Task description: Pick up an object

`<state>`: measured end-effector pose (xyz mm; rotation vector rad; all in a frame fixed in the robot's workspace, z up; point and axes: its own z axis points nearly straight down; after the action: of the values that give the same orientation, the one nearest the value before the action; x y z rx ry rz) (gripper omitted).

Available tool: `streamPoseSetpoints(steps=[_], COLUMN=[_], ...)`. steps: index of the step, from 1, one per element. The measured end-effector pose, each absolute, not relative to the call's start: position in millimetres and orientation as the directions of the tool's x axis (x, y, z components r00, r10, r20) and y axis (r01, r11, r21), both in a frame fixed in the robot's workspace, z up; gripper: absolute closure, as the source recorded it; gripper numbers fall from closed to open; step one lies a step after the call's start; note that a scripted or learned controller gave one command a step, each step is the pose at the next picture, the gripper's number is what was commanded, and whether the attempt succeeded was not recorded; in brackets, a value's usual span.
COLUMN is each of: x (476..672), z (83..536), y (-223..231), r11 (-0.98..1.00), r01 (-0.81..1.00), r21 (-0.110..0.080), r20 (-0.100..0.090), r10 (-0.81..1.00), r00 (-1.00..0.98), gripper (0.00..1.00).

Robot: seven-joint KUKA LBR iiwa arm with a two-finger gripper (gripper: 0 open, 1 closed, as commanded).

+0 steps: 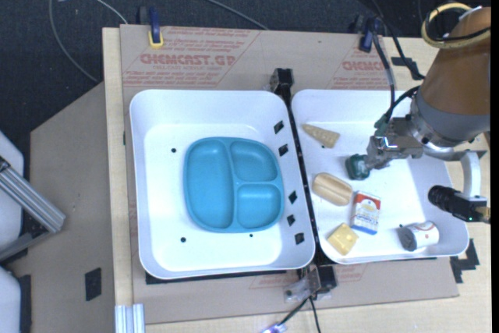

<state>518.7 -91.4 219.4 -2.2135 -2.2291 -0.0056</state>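
Hovering over the right bin (pixel 437 117), my gripper (pixel 373 160) sits just right of a small teal object (pixel 358 166), which looks touching its tip; whether I grip it I cannot tell. Below it toward the frame's lower right lie a bread roll (pixel 332 189) and a small carton (pixel 366 213).

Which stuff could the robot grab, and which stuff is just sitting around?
For the job:
gripper
tan bread-like roll
pale wedge
yellow block
small red-and-white carton
grey-and-white cylinder

Just around:
blue divided plate
blue clamps
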Motion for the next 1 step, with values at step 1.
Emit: streamPoseSetpoints(steps=[1], x=[513.0], z=[211.4], y=[-33.8], r11=[0.006], r01=[1.0], r21=[-0.003], r20=[0.004], r10=[1.0], r00=[-0.006], gripper=[1.0])
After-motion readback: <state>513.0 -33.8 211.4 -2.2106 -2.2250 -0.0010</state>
